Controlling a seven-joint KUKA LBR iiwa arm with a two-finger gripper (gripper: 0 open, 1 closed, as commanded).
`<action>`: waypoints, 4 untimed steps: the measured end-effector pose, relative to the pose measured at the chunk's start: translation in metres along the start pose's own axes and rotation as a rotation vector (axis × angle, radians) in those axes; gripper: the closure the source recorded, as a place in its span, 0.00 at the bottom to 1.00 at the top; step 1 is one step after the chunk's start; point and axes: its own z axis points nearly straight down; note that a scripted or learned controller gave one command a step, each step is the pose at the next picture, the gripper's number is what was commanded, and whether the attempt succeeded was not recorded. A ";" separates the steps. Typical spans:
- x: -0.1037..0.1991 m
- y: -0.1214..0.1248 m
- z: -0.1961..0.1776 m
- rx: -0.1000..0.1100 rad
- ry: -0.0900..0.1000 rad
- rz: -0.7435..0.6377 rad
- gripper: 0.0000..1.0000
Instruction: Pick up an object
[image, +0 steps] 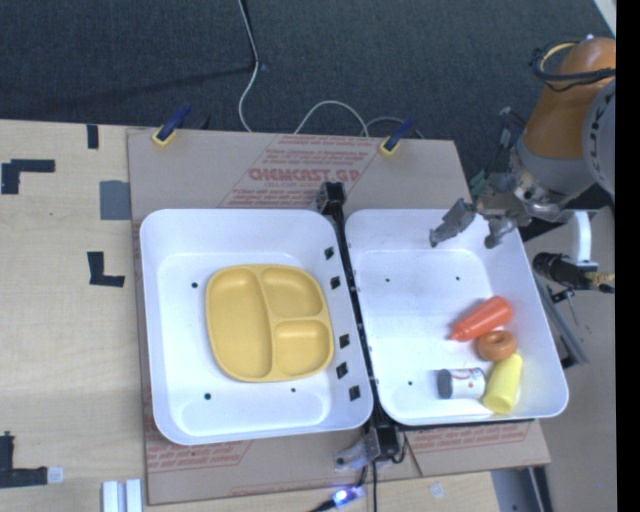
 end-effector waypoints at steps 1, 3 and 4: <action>0.001 0.003 -0.009 -0.014 -0.002 -0.004 0.00; 0.002 0.006 0.103 -0.011 -0.003 -0.004 0.00; 0.003 0.006 0.133 -0.014 -0.004 -0.004 0.00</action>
